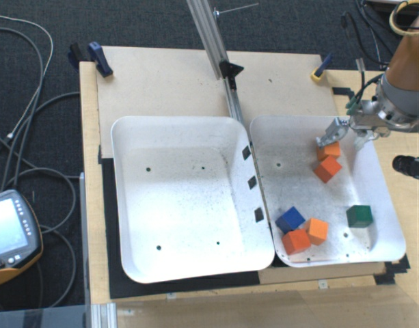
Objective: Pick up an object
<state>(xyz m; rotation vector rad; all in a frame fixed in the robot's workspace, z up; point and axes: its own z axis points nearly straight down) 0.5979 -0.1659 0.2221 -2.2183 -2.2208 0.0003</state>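
Note:
My gripper point(344, 141) hangs over the far part of the right bin point(383, 183), open, with nothing between its fingers. Its left fingertip point(328, 139) is right above a small orange block point(331, 151). A red-orange block point(327, 170) lies just in front of that one. Near the bin's front sit a blue block point(290, 219), a red-orange block point(296, 241) and an orange block point(318, 230), close together. A green block point(359, 216) lies alone at the front right.
The left bin point(127, 183) lies beside the right one, parted by a shared wall with black clips point(252, 182). A metal rail point(210, 29) slants across the back of the bench. Cables and a pendant point(11, 234) lie on the floor at left.

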